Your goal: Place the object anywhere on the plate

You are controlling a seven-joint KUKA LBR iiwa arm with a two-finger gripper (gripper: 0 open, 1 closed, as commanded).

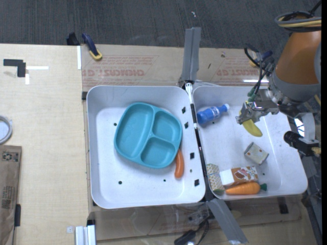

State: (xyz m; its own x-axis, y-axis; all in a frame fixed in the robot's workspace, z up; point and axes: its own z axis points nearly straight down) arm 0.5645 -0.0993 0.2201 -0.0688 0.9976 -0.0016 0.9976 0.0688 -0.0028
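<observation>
**Plate lies far left of the hand**

Pale wooden surface (pixel 41 111) carries two shallow white bins. From the overhead camera, the hand (pixel 250 115) sits low in the right bin (pixel 286 182), clenched on a small yellow banana-shaped toy (pixel 253 128) whose long axis slants down-right. Its target, the blue three-compartment plastic plate (pixel 148 135), rests in the left bin (pixel 102 188), well apart leftward across the divider.

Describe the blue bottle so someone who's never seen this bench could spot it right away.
Start at the right white bin of the two. In its far left corner, beside the divider between the bins, the blue bottle lies on its side. It is the one blue thing in that bin; its neighbours are a yellow banana at the gripper and a carrot.
</observation>
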